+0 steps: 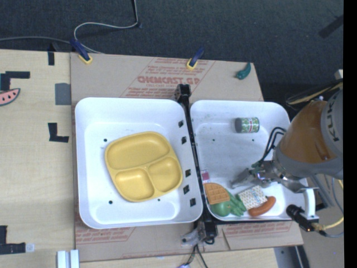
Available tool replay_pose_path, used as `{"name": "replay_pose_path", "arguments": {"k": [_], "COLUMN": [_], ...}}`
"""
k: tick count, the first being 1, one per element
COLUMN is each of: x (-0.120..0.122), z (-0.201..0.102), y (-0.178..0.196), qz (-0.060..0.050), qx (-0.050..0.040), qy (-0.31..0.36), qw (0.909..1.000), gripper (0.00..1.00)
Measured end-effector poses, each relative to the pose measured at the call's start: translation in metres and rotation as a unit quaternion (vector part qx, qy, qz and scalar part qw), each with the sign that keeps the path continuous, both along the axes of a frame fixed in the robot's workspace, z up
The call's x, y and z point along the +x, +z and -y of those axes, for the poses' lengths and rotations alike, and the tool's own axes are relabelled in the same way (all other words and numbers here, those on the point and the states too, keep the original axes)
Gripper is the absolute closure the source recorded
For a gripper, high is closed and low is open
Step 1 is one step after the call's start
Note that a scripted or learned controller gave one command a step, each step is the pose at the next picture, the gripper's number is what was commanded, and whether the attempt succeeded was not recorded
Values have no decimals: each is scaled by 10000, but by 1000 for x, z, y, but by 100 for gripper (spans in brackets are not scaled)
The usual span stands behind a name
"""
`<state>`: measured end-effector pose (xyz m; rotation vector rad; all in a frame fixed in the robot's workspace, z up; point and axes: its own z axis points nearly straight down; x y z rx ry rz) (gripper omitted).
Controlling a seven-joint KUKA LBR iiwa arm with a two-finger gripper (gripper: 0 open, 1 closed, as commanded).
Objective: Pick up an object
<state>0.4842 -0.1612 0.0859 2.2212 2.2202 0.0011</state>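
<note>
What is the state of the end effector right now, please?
End effector: open, holding nothing, low in the right bin just above the toy food.

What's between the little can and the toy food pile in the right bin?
Bare white bin floor separates the can from the food pile, seen in the camera view.

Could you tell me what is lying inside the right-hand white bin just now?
The right bin holds a small can near its far wall and, in the near corner, a waffle, a green toy, a sausage and a patterned packet. The arm covers its right side.
</note>
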Motion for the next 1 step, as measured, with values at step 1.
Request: {"name": "replay_pose_path", "arguments": {"k": [1], "x": [2], "z": [59], "y": [1], "qz": [3], "qx": [34], "qy": [17], "qw": [10000], "gripper": [0]}}
